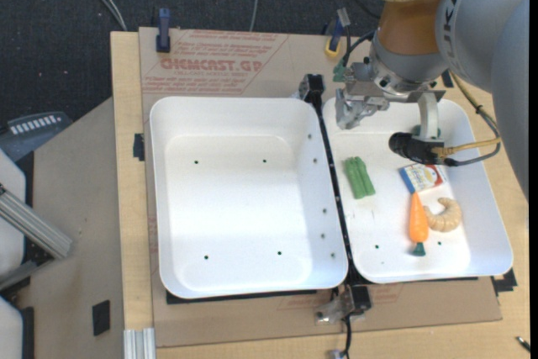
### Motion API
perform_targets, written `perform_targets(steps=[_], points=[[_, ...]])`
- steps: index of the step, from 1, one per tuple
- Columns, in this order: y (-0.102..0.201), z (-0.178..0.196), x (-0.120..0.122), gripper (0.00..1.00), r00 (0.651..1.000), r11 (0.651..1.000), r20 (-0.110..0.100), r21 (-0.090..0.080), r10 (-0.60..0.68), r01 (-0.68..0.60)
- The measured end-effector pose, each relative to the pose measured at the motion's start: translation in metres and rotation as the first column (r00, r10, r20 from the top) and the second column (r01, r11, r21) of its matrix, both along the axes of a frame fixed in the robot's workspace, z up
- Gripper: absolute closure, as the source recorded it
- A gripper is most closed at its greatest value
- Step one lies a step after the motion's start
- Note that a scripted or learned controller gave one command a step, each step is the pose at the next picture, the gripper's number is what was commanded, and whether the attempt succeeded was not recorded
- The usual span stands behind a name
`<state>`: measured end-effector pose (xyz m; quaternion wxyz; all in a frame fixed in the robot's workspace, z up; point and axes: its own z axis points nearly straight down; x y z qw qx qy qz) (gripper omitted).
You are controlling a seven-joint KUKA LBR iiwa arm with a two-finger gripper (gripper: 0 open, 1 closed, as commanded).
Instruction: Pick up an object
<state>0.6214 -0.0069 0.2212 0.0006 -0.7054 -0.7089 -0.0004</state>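
Bench board [210, 63] print — unreadable — behind pincer [357, 115].

Left of my two-finger gripper [357, 115], beyond the far rims of the bins, lies a flat brown cardboard sheet [210, 63] printed in red — the large line looks like "CHEMCAST GP", though I can't be sure. The smaller red lines around it are too blurred to read.
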Motion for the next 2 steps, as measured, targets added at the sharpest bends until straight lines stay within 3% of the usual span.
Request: perform_targets(steps=[2], points=[[0.097, 0.013, 0.019, 1.0, 1.0, 1.0, 0.001, 0.0, -0.001, 0.001]])
